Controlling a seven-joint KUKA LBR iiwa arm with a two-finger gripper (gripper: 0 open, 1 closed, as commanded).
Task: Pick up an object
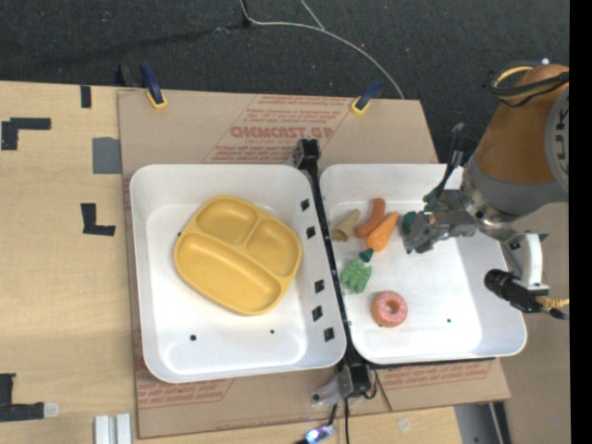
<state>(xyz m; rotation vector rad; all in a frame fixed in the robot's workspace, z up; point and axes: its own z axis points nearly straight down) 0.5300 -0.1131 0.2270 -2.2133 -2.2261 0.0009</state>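
Observation:
The right bin (462,336) holds a few toy foods. An orange carrot (381,233) lies next to a reddish hot dog (371,217), and a tan piece (345,224) sits to their left. Below them are a green broccoli piece (356,273) and a pink donut (389,309). My gripper (415,232) hangs over the right bin just right of the carrot, its dark fingers pointing left. I see nothing between them.
A yellow divided plate (239,253) lies in the left bin (157,202). A black divider (319,239) runs between the two bins. Both rest on a cardboard sheet (268,123) held by blue clamps. The arm's orange band (518,128) stands at the right.

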